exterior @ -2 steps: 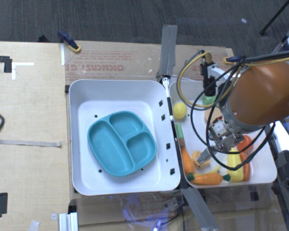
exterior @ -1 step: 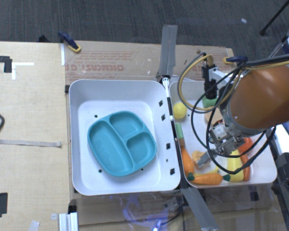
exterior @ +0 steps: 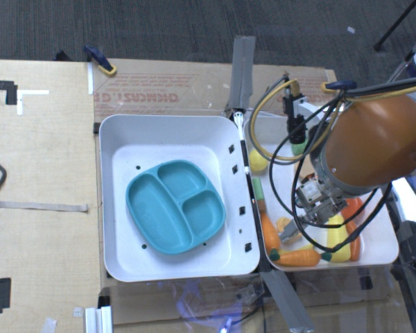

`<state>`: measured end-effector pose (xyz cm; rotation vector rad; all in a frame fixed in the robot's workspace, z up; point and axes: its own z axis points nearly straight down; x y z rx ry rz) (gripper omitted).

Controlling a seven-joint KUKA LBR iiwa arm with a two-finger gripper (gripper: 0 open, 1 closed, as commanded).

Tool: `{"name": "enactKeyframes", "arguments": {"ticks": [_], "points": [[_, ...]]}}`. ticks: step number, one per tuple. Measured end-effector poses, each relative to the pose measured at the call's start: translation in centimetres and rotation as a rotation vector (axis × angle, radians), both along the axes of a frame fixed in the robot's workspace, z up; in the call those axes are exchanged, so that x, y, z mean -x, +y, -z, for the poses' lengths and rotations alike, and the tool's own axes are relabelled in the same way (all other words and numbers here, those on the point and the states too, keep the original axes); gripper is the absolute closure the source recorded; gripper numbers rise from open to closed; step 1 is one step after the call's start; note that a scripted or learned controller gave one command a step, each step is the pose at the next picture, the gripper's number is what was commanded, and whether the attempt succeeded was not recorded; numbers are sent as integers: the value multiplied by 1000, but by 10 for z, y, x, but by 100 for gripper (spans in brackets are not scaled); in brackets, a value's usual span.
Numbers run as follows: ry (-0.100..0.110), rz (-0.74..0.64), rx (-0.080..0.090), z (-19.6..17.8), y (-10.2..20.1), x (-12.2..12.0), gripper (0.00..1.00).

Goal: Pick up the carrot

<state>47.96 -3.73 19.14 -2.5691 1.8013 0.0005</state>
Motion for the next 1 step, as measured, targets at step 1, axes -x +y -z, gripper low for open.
{"name": "enactKeyframes", "arguments": {"ticks": [1], "points": [[2, 415, 0, 100, -61, -22, 0]]}}
